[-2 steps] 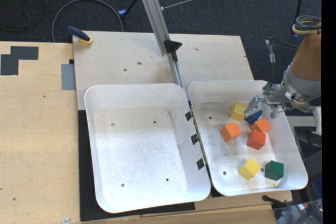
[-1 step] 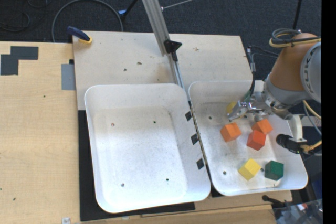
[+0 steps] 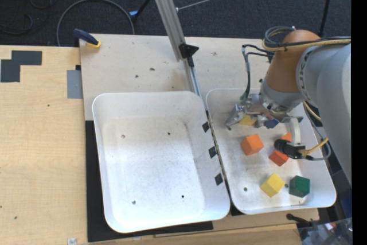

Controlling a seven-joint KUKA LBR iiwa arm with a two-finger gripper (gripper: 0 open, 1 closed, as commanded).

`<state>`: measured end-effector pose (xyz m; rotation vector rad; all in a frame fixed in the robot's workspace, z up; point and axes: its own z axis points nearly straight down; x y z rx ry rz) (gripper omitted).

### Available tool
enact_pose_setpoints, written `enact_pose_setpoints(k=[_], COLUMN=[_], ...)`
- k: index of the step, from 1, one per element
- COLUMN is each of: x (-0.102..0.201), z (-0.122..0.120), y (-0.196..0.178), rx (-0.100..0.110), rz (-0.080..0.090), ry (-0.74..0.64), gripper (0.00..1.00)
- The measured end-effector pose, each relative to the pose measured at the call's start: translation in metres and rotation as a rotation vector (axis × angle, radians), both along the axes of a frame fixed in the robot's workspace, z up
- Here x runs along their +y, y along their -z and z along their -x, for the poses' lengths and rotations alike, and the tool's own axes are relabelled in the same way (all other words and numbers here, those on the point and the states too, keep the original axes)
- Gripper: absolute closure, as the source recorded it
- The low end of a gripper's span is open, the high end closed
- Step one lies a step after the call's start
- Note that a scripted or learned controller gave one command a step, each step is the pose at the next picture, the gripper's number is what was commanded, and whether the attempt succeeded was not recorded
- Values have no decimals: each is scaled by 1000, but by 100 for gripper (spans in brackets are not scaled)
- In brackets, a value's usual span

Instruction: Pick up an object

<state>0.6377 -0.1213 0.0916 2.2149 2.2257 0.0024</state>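
My gripper (image 3: 250,113) is low over the back of the right bin (image 3: 252,203), below the orange wrist band. Partly under it lie a small yellow piece (image 3: 248,121) and a blue piece (image 3: 273,123); I cannot tell whether either is held. An orange cube (image 3: 251,144) lies just in front of the gripper. A red cube (image 3: 278,156) sits to its right. Nearer the bin's front lie a yellow cube (image 3: 272,184) and a green cube (image 3: 299,186), side by side.
The left bin (image 3: 114,106) sits beside the right one, with black clips (image 3: 211,151) along the shared edge. A slanted metal rail (image 3: 170,14) rises behind the bins. Cables hang from the wrist over the right bin's right side (image 3: 298,143).
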Motion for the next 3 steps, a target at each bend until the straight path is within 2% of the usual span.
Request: enact_pose_setpoints(k=[1, 2, 3], x=[-17, 22, 19], z=[26, 52, 38], y=[1, -22, -44], rx=[6, 6, 2], rz=[0, -3, 0], ry=[6, 2, 4], gripper=[0, 0, 0])
